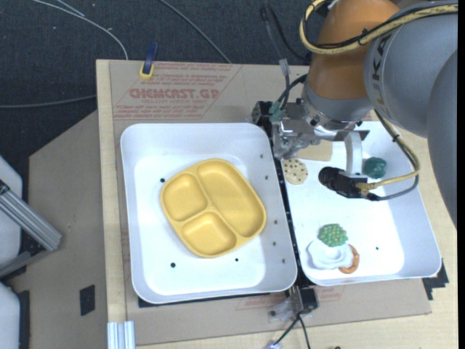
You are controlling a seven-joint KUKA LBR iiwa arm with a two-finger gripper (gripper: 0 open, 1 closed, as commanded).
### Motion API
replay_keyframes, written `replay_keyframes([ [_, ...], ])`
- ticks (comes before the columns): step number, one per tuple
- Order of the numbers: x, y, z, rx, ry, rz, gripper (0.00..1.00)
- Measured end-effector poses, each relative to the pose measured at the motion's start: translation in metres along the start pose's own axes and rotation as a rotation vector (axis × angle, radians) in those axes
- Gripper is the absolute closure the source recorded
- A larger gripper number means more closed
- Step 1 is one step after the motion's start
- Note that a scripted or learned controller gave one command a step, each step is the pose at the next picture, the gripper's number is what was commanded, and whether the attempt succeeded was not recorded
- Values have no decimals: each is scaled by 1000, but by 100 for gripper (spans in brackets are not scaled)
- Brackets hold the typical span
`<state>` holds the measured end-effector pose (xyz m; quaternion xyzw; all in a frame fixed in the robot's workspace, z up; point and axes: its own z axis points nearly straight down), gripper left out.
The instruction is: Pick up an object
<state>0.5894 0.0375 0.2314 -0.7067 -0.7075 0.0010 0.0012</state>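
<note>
My gripper (288,145) hangs low over the far left corner of the right bin (407,231), close to the wall between the two bins. Just in front of it a round tan cracker (294,171) lies on the bin floor, apart from the gripper. A small teal object (375,167) rests further right in the same bin. Near the front of the bin a green bumpy piece (333,233) sits on a white object (327,254), with an orange curved piece (350,262) against it. The wrist hides the bin's far middle.
The left bin (138,195) holds a yellow three-compartment plate (212,206). Both bins stand on a cardboard sheet (182,86). The grey arm with its orange band (356,20) covers the upper right of the view. Cables trail at the back.
</note>
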Motion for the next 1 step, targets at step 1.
replay_keyframes([
  [1,44,12,6,-6,0,-2,100],
])
